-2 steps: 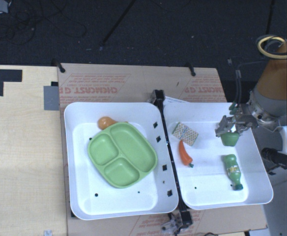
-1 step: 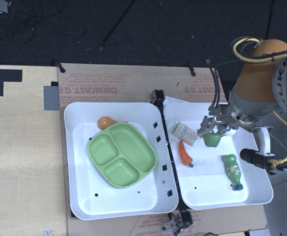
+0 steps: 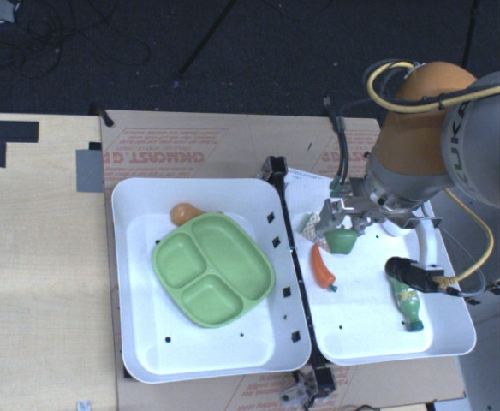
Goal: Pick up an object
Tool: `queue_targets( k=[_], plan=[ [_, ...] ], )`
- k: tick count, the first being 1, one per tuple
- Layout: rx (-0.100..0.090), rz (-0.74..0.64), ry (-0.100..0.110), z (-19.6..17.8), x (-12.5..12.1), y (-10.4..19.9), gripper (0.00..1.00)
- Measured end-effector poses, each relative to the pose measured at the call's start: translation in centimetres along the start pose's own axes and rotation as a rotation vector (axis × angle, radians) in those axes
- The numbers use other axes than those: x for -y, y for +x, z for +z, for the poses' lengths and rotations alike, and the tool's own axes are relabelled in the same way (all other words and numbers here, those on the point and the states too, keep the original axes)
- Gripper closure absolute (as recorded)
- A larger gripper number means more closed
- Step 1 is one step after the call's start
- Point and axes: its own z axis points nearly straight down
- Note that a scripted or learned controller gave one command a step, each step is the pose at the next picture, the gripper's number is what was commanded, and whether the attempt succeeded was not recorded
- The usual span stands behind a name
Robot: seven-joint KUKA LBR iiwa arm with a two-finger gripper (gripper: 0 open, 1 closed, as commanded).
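- Two white bins sit side by side on the worktop: the left bin (image 3: 139, 229) holds a green divided plate (image 3: 212, 269) with an orange ball (image 3: 182, 213) touching its upper edge.
- Right bin (image 3: 361, 332): orange carrot (image 3: 321, 268), green bottle (image 3: 407, 302), green pepper (image 3: 341, 241).
- Claw (image 3: 340, 221) sits directly over the pepper; whether its fingers grip it, I cannot tell.

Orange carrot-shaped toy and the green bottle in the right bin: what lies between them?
In the camera view, only bare white bin floor lies between the orange carrot-shaped toy and the green bottle.
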Motion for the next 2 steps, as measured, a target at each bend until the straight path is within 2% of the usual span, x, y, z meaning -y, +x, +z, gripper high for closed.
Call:
queue_targets(
  k=[1,2],
  plan=[
    [0.001,0.002,0.001,-0.8,0.9,4.8,1.0],
    [0.001,0.002,0.004,0.2,0.7,10.3,1.0]
  ],
)
